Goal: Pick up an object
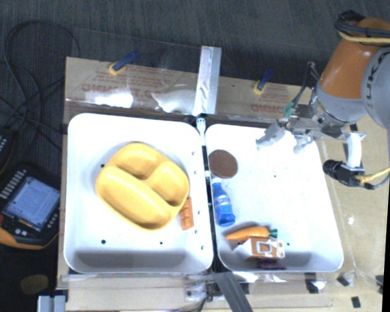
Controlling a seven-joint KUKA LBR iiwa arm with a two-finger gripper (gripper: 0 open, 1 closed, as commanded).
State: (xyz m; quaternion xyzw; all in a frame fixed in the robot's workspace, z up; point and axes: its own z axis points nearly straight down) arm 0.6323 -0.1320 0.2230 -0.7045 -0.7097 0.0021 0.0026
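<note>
The two-finger gripper is seen above the right shallow white bin, jaws spread wide, nothing held between them.

Arm comes in from the upper right, orange band sitting up by the top corner, wrist angled down and to the left. The gripper hangs with its two pale fingers spread apart, nothing between them.
</note>
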